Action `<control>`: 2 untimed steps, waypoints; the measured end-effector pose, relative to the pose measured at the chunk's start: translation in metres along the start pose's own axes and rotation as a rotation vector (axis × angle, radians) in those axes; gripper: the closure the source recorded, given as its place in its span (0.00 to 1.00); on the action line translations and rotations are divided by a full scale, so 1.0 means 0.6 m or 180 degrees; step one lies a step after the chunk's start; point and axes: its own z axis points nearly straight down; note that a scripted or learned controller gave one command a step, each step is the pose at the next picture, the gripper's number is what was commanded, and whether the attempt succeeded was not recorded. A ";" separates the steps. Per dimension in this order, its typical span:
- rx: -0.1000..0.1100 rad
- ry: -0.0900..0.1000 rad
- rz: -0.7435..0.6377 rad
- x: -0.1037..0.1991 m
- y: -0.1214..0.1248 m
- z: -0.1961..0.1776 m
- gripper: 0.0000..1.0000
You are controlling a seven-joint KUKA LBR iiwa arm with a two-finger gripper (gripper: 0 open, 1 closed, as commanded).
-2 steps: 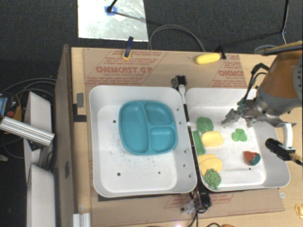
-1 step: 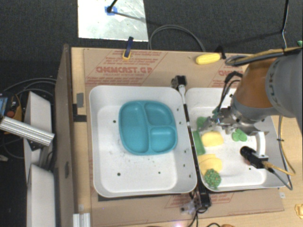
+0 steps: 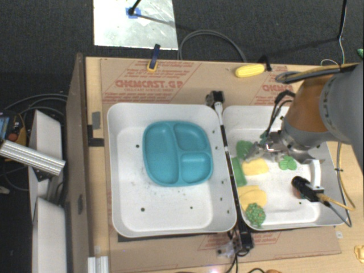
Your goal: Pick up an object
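Right bin (image 3: 301, 215), seen from above at a slant. My gripper (image 3: 266, 147) hangs low over a loose cluster of toy food: a yellow piece (image 3: 255, 167) lies just beside and below it, a green leafy piece (image 3: 245, 149) is near on the divider side, and another green piece (image 3: 288, 164) sits beside my wrist. Whether my fingers stand wide or narrow cannot be told (the wrist housing hides them), and nothing shows between them. I judge the low pose suits a grasp. The left bin (image 3: 122, 169) bears a blue divided plate (image 3: 177, 153).
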 end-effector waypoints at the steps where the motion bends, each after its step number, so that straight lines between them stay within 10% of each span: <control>1: -0.0006 -0.0002 0.0007 -0.071 -0.001 -0.016 0.00; 2: -0.0010 0.0012 -0.0032 0.057 -0.042 -0.111 0.00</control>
